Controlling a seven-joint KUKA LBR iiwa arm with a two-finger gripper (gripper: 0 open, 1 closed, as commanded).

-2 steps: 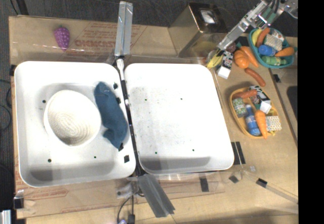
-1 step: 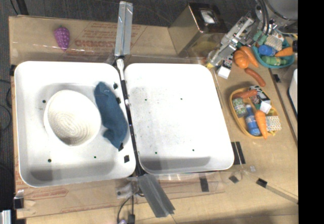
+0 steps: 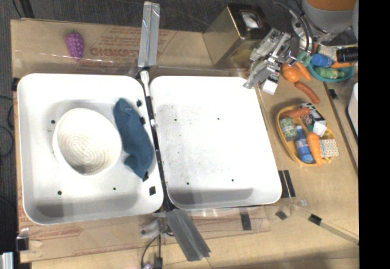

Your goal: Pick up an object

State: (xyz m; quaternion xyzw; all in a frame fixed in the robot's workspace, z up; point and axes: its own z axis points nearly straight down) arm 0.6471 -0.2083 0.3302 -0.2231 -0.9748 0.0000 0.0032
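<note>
I count two white bins (image 3: pixel 207 198), one blue cloth (image 3: pixel 134 137), one white woven cap (image 3: pixel 87 141), one purple grape bunch (image 3: pixel 75 44) and two baskets (image 3: pixel 286 137) of toy food.

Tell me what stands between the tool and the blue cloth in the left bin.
Nothing tall. The tool hangs past the right bin's far right corner; the divider between the bins lies ahead of the blue cloth.

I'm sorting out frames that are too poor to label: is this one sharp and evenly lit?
Camera view: bins brightly lit and nearly washed out; blue cloth and white hat fairly sharp; gripper soft and blurry at the right bin's corner; floor at the top dark.
</note>
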